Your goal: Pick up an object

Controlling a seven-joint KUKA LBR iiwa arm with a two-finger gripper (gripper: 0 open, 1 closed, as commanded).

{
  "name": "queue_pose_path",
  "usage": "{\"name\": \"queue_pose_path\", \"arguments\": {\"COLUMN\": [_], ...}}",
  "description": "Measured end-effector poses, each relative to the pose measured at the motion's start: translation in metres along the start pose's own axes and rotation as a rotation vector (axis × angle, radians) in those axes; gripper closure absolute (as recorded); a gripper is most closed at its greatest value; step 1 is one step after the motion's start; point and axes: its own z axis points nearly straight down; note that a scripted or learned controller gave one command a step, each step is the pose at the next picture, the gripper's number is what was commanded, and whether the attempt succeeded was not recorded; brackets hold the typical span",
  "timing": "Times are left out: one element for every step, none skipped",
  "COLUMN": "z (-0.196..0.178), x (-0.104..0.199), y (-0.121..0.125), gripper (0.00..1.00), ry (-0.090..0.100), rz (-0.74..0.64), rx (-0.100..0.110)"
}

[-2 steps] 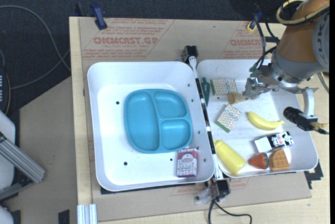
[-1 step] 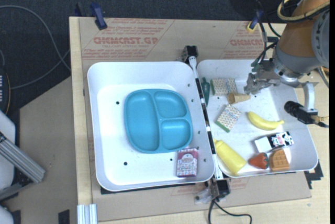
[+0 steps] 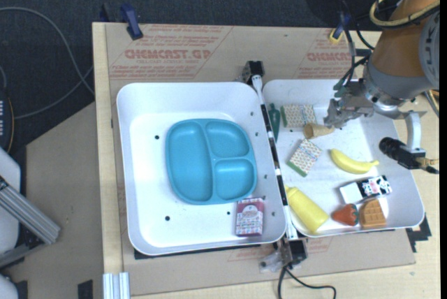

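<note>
**Q:** Two bins sit side by side on the desk (image 3: 174, 53); where is the risk?

**A:** Camera view. The gripper (image 3: 334, 116) hangs low in the far part of the right bin (image 3: 412, 210), just above a small tan block (image 3: 318, 130); whether it is released or clenched cannot be told. The block, a patterned packet (image 3: 299, 114) and a green-edged packet (image 3: 305, 156) lie close together, so a descent could nudge a neighbour or close on an edge and slip.

**Q:** And the room to move?

**A:** The bins' shared wall stands just left of these items, limiting leftward approach. The banana (image 3: 354, 163) lies nearer, apart from its neighbours, with bare floor around it. The left bin (image 3: 133, 151) holds a blue tray (image 3: 209, 159) and a small red box (image 3: 249, 216).
</note>
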Motion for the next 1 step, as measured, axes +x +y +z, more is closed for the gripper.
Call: {"name": "queue_pose_path", "arguments": {"z": [-0.0092], "x": [0.0215], "y": [0.0082], "gripper": [1.00], "ry": [-0.001], "rz": [0.000], "rx": [-0.003]}}
